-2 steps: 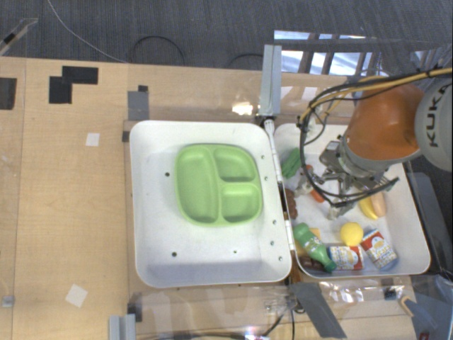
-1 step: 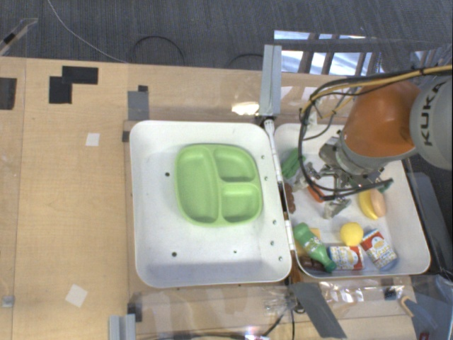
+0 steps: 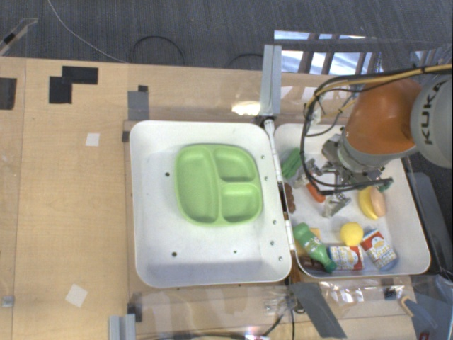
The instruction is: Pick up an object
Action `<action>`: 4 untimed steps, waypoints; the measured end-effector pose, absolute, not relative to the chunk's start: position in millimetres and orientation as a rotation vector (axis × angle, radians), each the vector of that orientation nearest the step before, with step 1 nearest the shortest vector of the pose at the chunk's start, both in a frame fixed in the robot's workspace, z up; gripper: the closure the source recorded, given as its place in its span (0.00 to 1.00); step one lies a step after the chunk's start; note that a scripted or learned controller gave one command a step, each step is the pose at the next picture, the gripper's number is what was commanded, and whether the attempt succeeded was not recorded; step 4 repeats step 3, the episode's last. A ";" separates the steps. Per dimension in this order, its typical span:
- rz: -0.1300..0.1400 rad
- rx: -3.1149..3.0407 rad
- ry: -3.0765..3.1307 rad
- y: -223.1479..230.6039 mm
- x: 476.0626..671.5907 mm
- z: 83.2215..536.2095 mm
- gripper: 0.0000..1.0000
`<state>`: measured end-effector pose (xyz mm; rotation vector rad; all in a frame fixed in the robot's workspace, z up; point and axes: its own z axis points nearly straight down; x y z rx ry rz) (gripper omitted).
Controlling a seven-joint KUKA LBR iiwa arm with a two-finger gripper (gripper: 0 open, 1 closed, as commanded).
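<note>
The gripper (image 3: 338, 202) hangs low in the right bin (image 3: 417, 250); whether its jaws are parted or clenched, I cannot tell. A small orange piece (image 3: 316, 191) lies just left of it, a yellow ball (image 3: 351, 233) just below, nothing visibly gripped.

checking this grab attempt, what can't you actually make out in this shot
- Gripper, camera view: the arm's orange band hides its upper part, so whether it holds anything is unclear.
- Right bin floor under the arm: hidden.
- Carton print: too small to read.
- Orange item beside the gripper: partly hidden, unidentifiable.
</note>
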<state>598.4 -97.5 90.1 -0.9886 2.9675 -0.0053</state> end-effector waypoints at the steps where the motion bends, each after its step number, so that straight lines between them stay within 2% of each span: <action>1: -0.007 -0.905 2.993 -88.8 606.7 90.0 0.00; 2: -0.013 -1.293 2.848 -162.5 666.8 90.2 0.00; 3: -0.003 -1.356 2.819 -84.8 616.0 89.6 0.00; 4: -0.003 -1.356 2.819 -84.8 616.0 89.6 0.00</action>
